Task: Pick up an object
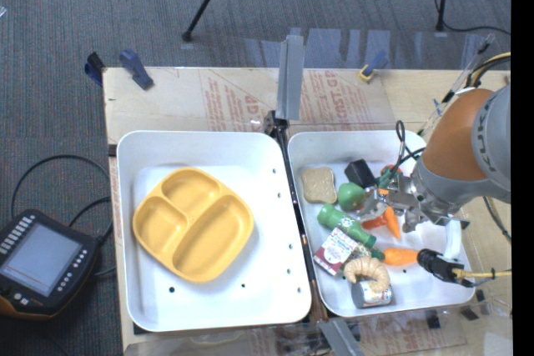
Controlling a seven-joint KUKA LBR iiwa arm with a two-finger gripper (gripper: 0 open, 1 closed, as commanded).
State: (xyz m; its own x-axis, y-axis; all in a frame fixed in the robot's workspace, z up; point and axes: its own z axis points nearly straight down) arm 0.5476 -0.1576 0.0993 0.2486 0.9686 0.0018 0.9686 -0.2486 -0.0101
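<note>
Smooth white plastic bins [133, 179], a matt yellow plastic tray [193, 223], bare wooden bench [209, 96].

The arm [471, 150] is cut off at the frame's right edge. Its wrist hides part of the right bin [334, 300]. Gripper [399, 204] finger state is indiscernible.

My arm [492, 142] is a grey cylindrical shell with a wide orange band above the wrist. Metal gripper [399, 208] hardware sits below, silver-grey. Thin black and yellow cables loop around the wrist.
</note>
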